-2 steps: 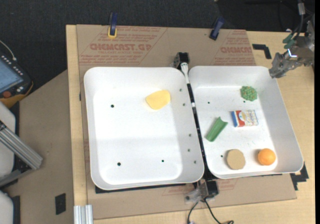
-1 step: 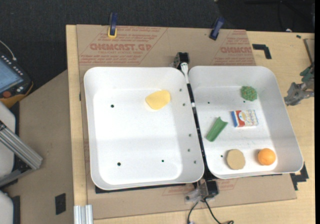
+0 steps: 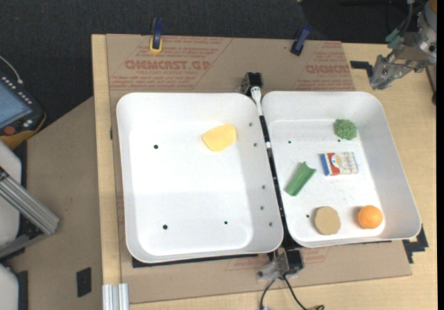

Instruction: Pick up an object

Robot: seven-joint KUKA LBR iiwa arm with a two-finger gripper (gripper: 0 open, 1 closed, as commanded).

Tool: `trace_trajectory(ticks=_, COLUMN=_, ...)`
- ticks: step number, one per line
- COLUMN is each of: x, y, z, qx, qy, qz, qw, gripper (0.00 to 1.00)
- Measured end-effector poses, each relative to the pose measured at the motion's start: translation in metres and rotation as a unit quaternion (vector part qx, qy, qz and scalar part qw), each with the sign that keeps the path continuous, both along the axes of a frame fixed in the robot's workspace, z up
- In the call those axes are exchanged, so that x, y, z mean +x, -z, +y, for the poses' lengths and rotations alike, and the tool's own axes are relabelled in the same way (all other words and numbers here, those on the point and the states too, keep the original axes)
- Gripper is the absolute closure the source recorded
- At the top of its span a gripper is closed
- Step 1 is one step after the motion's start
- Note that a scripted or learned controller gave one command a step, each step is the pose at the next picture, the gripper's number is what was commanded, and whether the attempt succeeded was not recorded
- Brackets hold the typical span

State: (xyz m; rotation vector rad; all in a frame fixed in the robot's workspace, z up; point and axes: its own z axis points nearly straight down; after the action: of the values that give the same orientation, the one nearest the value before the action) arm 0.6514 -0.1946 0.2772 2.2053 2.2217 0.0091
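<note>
The left bin (image 3: pixel 123 163) holds one flat yellow piece (image 3: pixel 219 138) near its upper middle. In the right bin (image 3: pixel 397 156) lie a bumpy green lump (image 3: pixel 345 129), a small white, red and blue box (image 3: pixel 338 164), a long green piece (image 3: pixel 300 179), a tan round disc (image 3: pixel 327 220) and an orange ball (image 3: pixel 370 217). My gripper (image 3: pixel 387 73) hangs at the far upper right, outside the right bin's back corner and well away from all the objects. Nothing shows in it.
Both bins rest on a brown cardboard sheet (image 3: pixel 208 59) held by two clamps (image 3: pixel 157 37) at its back edge. A black joint with a cable (image 3: pixel 252 85) sits between the bins at the back. Wooden bench surface (image 3: pixel 430 163) lies to the right.
</note>
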Motion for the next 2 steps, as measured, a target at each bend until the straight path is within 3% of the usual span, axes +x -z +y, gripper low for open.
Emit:
trace_trajectory(ticks=1, x=-0.075, y=0.003, z=-0.032, qx=0.0018, qy=0.007, qz=0.008, qw=0.9999, gripper=1.0)
trace_trajectory(ticks=2, x=-0.167, y=0.024, z=-0.03, qx=0.0033, qy=0.006, qz=0.01, qw=0.9999, gripper=1.0)
